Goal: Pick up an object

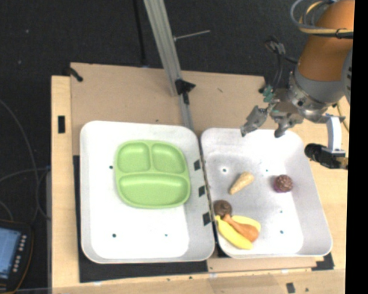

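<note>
The gripper (264, 124) hangs over the right bin's (301, 241) far edge, its 2 fingers spread apart and holding nothing, likely poised to descend. Pickable items lie nearer: a pale cone (241, 183), a dark ball (283, 183), a banana (231, 234).

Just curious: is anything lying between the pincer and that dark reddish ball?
No. In the camera view, only bare white bin floor separates the open pincer from the ball.

Gripper (264, 124) open above the right bin's (301, 238) twelve o'clock rim, nothing between its fingers, cream-coloured piece (241, 183) at the bin's centre, dark red ball (283, 183) at three o'clock, banana (231, 233), carrot (244, 227) and brown ball (222, 207) clustered at seven o'clock, green divided plate (152, 174) in the left bin (96, 231)
</note>
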You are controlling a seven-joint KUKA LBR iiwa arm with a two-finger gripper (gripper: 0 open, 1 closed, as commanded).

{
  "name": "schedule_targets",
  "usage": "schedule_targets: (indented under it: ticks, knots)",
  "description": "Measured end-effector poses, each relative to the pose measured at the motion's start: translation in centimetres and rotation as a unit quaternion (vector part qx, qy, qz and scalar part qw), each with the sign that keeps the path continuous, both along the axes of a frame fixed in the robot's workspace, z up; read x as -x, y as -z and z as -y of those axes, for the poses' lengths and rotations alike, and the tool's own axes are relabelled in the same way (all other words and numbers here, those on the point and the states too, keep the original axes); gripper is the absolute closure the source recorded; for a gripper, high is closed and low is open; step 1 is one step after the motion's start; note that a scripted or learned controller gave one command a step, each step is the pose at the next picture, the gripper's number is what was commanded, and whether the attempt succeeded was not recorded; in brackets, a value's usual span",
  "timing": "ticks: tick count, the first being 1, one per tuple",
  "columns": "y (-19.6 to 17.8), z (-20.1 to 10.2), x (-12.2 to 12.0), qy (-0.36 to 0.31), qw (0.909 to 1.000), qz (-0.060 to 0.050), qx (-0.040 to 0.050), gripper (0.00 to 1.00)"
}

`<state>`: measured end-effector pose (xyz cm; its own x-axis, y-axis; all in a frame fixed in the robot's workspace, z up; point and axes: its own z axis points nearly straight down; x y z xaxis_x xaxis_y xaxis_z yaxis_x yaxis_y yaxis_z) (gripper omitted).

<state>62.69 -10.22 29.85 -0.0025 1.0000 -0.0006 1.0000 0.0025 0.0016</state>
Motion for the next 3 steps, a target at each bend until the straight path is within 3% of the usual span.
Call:
schedule_targets:
  ticks: [1, 3]
  knots:
    - [0.0, 0.0, 0.0, 0.000, 1.0000, 0.000, -0.0001, 0.00]
    - [12.5, -0.5, 0.5, 0.002, 1.0000, -0.003, 0.0002, 0.00]
